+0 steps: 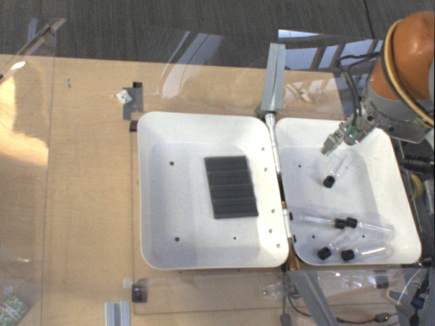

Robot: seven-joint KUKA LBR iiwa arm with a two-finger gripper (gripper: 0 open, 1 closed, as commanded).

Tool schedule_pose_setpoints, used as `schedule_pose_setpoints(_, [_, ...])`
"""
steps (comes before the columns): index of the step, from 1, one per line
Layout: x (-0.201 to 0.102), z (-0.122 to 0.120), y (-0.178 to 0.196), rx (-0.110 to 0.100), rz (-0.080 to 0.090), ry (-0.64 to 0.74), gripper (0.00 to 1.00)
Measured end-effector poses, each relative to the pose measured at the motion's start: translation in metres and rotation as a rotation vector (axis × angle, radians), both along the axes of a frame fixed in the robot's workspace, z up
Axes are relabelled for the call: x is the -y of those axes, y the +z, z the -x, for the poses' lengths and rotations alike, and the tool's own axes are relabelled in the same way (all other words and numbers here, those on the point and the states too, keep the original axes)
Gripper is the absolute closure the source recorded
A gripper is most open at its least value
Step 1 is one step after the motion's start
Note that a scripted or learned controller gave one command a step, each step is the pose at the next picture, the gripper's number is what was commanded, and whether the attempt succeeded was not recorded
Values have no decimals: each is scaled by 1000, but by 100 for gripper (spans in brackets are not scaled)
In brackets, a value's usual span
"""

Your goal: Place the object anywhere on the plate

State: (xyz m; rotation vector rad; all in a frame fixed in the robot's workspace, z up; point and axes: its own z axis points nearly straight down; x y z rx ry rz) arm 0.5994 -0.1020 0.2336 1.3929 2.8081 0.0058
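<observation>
Two shallow white bins are seen side by side on the bench. In the left bin (163,202), a dark ribbed plate (232,187) lies flat near the middle, slightly toward the right wall. The right bin (401,202) holds several clear tubes with black caps: one tube (334,172) lies tilted near the bin's centre, just below the gripper; a long tube (340,222) lies across the lower part; two more capped tubes (336,253) rest near the near edge. The gripper (338,141) is seen over the far part of the right bin, apart from the plate. Its opening cannot be told, and nothing can be made out between its tips.
</observation>
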Motion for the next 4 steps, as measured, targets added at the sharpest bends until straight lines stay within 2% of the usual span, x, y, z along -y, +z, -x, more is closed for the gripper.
schedule_pose_setpoints(1, [-58, -11, -6, -2, -3, -526, 100])
schedule_pose_setpoints(2, [-83, -20, -48, -2, 0, 143, 100])
schedule_pose_setpoints(3, [-127, -10, -48, -2, -2, -164, 100])
schedule_pose_setpoints(4, [-194, -2, -16, -2, -4, -464, 100])
